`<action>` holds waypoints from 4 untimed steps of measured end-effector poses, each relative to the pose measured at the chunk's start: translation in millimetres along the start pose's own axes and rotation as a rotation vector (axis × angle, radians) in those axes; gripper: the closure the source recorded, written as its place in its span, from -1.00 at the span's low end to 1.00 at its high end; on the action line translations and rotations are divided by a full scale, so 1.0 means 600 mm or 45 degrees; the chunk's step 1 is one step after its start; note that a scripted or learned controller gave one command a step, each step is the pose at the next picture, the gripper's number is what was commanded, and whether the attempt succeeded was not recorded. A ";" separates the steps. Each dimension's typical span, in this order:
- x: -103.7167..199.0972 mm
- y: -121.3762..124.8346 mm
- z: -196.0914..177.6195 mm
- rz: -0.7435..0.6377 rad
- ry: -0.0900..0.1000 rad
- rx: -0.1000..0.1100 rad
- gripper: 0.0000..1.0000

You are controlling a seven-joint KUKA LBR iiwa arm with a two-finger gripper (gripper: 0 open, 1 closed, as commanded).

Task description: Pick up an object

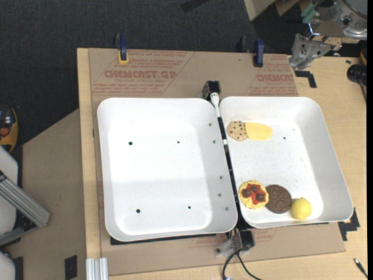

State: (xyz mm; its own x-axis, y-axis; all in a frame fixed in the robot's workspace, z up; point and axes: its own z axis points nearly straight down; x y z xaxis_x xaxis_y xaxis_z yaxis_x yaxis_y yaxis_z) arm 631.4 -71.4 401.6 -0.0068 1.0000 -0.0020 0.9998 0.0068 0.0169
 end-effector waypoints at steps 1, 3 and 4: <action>0.136 -0.055 0.119 -0.002 0.007 0.032 1.00; 0.327 -0.103 0.073 0.001 0.003 0.038 1.00; 0.378 -0.204 0.076 0.002 0.003 0.029 1.00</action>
State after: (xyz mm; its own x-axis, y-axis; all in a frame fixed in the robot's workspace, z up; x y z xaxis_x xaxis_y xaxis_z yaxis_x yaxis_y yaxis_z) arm 508.4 154.2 353.3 -0.0052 1.0000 0.0006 1.0000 0.0052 -0.0060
